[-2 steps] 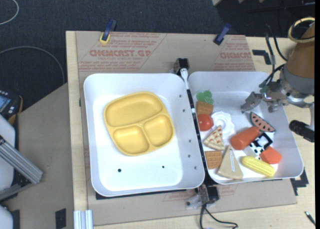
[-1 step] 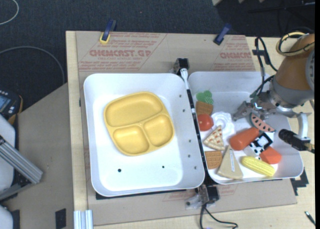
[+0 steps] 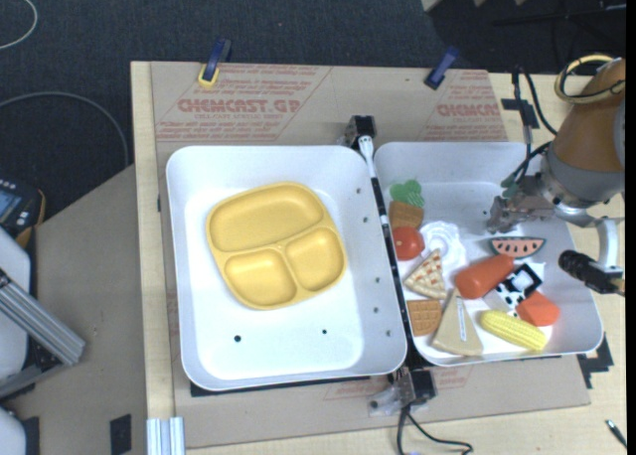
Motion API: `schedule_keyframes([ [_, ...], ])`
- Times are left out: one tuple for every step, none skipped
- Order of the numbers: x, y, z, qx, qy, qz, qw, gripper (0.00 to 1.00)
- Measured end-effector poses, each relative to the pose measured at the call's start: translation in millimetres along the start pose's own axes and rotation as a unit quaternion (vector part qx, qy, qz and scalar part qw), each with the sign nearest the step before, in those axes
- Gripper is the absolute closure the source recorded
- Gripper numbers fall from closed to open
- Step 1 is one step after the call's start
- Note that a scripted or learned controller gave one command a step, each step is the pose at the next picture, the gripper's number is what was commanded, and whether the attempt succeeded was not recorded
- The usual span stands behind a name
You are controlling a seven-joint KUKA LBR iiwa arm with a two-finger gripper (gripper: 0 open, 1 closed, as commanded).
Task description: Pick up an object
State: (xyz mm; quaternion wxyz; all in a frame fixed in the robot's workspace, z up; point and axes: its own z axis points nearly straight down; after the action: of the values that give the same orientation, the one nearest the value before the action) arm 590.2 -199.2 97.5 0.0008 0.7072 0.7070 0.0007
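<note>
Cardboard-topped bench (image 3: 298,95) on dark carpet (image 3: 99,6) — 2 white bins (image 3: 199,274) — pincer (image 3: 509,207) state unclear

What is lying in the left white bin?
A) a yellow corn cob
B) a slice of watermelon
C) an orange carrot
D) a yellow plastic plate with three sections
D: the yellow plastic plate with three sections lies in the left white bin, while the toy foods, such as the watermelon slice and the yellow corn cob, sit in the right white bin.
</note>
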Motion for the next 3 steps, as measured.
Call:
schedule_keyframes([
  [5.2, 4.1, -45.1, -0.003, -0.001, -0.001, 1.0, 1.0],
  [12.1, 8.3, -91.7, -0.003, -0.001, -0.001, 1.0, 1.0],
  [11.9, 10.0, -130.5, -0.003, -0.001, -0.001, 1.0, 1.0],
])
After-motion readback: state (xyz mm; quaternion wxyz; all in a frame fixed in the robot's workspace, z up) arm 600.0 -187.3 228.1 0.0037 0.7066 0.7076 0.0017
